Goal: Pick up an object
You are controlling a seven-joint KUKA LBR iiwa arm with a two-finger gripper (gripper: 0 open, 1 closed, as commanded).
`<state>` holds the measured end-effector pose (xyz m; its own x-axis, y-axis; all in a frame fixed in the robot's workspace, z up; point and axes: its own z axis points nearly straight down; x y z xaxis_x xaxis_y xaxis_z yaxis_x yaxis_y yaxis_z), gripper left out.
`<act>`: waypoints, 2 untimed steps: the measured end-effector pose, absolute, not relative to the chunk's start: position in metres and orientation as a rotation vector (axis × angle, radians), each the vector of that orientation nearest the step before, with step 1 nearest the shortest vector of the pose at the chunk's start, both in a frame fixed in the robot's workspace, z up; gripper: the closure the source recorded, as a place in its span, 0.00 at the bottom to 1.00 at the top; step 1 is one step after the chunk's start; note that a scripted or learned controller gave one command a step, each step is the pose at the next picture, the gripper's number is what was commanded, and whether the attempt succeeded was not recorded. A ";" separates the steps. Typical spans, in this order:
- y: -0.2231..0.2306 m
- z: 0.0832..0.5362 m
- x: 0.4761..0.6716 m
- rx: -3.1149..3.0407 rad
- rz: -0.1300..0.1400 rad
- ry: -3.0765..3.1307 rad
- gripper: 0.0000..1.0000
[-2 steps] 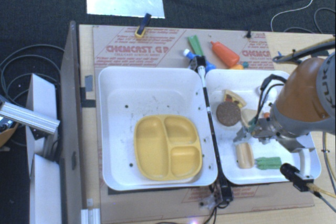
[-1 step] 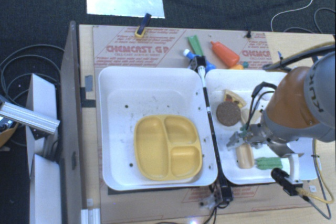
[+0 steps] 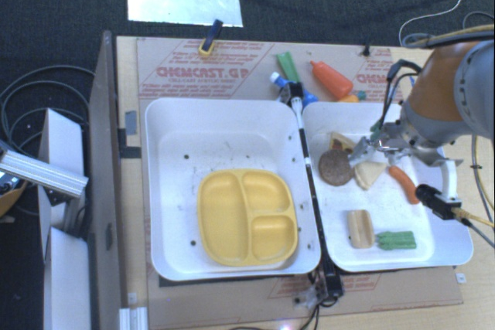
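We cannot tell if the jaws are apart or together, because the gripper (image 3: 370,152) is seen from above and its tips are too small and blurred. The gripper hangs low in the right bin (image 3: 456,243), just beside the pale wedge (image 3: 369,175) and the brown round patty (image 3: 336,167). We see nothing between the tips, so we judge that no object is picked up yet. Other possible objects lie in the same bin: an orange sausage (image 3: 402,183), a tan block (image 3: 360,228) and a green piece (image 3: 396,241). The left bin (image 3: 174,127) carries a yellow divided plate (image 3: 247,217). In our judgement the grasp and the lift are both still to do.
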<state>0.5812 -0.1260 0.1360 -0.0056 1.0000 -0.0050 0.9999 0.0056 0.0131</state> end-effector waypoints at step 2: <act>-0.195 0.088 0.573 2.219 0.014 2.220 0.00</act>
